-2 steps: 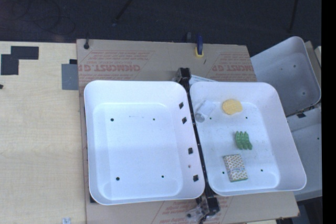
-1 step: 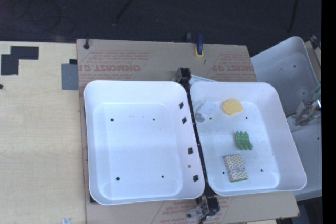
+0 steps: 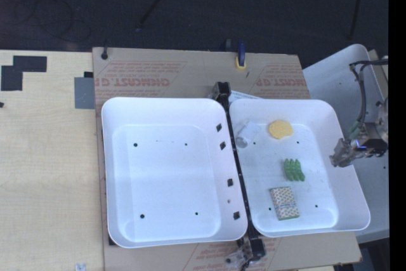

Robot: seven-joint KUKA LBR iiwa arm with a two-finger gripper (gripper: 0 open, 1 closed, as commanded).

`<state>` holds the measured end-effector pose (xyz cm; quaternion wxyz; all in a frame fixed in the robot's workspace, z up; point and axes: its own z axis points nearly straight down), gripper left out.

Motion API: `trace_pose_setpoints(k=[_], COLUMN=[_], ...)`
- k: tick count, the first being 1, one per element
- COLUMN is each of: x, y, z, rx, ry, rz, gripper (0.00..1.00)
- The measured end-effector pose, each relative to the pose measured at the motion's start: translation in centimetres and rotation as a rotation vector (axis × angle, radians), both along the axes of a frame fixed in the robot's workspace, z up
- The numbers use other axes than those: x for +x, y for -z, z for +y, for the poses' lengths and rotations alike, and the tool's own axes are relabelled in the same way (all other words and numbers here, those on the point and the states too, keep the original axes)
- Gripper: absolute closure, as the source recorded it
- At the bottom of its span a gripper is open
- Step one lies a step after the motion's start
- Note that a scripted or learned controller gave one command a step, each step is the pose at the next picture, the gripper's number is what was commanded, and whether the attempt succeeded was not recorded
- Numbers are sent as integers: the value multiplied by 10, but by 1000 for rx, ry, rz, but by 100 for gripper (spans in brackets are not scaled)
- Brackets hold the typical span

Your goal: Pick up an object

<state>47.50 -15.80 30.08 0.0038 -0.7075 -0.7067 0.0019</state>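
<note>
In the right bin, nearest the camera, lies a patterned packet; beyond it a green ridged piece, then a yellow disc. The fingers hang over that bin's right rim, apart from all three; whether they are wide or narrow, I cannot tell.

Glossy white plastic bins on brown cardboard.

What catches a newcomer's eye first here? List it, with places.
Three small things sit in the right bin: a yellow round piece at the far end, a green ridged piece mid-bin, and a patterned flat packet nearest the camera. The hand hovers at that bin's right rim. The left bin lies alongside.
</note>
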Motion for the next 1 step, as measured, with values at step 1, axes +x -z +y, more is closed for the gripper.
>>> trace_pose_setpoints(k=[1], x=[1], y=[-101], z=[-56], rx=[-9], ry=[3], rz=[-17], gripper=[100])
